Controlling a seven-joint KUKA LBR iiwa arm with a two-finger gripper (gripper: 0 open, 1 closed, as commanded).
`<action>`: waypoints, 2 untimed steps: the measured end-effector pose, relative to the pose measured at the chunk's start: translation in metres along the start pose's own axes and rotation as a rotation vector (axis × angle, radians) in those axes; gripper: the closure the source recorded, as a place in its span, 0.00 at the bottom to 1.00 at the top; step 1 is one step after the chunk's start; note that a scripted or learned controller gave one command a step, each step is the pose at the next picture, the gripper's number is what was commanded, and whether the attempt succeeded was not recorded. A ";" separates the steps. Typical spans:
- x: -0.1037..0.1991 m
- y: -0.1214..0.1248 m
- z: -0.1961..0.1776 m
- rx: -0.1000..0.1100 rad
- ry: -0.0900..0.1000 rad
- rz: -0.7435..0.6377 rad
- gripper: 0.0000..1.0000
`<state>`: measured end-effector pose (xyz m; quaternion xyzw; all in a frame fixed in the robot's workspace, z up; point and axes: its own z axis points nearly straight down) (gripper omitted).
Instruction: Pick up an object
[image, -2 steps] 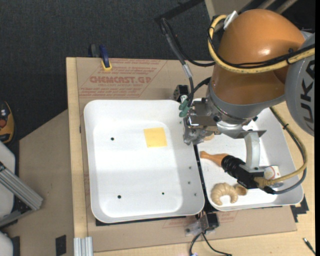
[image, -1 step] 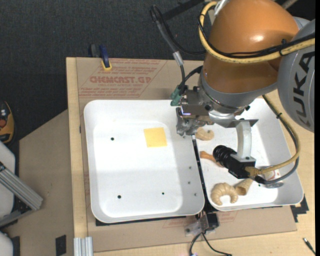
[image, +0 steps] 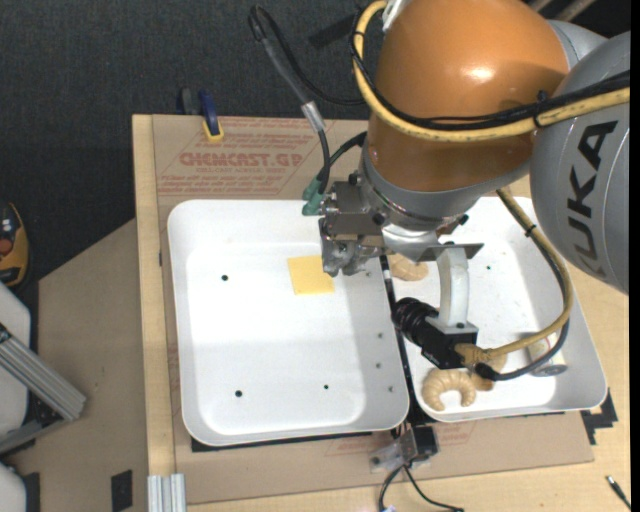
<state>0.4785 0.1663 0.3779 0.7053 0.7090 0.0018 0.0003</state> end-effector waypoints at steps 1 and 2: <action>0.037 0.001 0.009 0.002 -0.001 0.001 1.00; 0.059 -0.001 0.109 0.014 -0.006 0.004 1.00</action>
